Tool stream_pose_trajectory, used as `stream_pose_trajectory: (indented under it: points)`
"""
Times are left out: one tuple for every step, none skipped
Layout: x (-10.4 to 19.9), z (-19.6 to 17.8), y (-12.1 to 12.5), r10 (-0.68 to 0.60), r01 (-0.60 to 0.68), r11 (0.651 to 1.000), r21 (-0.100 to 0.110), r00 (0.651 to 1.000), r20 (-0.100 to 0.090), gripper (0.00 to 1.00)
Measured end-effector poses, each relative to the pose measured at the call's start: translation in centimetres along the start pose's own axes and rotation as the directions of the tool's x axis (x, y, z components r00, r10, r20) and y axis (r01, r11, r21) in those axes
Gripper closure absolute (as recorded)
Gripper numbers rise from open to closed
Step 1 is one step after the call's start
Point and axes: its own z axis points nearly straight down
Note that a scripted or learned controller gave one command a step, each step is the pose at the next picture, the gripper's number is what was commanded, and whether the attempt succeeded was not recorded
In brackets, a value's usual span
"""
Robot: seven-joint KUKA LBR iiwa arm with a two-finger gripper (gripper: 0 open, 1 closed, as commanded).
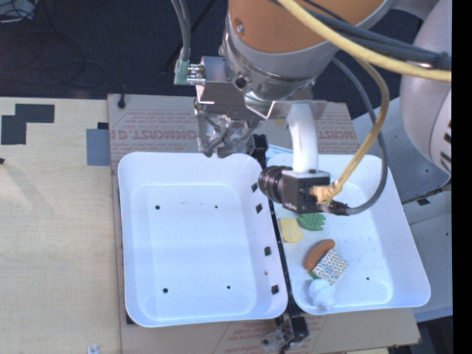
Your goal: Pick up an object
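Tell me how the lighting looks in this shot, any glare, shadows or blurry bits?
Camera view: bright light washes out the left bin and right bin to near-flat white; the arm casts a soft shadow across the left bin's upper floor; the close orange band looks soft; the small items, such as the brown piece, stay fairly sharp.

light: bright, hard | glare: white bins (140, 198) washed out | shadows: dark background | focus: arm (295, 28) slightly soft

Red printed lettering is showing upside down on the cardboard sheet (158, 127) under the bins, too distorted to read.
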Motion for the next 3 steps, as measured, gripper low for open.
stream_pose_trajectory:
  points:
    - [0.1, 0.0, 8.5, 0.003, -0.003, 1.0, -0.005, 1.0, 0.0, 1.0]
    - [0.2, -0.2, -1.5, -0.005, 0.005, 1.0, -0.001, 1.0, -0.002, 1.0]
    - [0.1, 6.2, 5.4, 0.004, -0.004, 1.0, 0.001, 1.0, 0.002, 1.0]
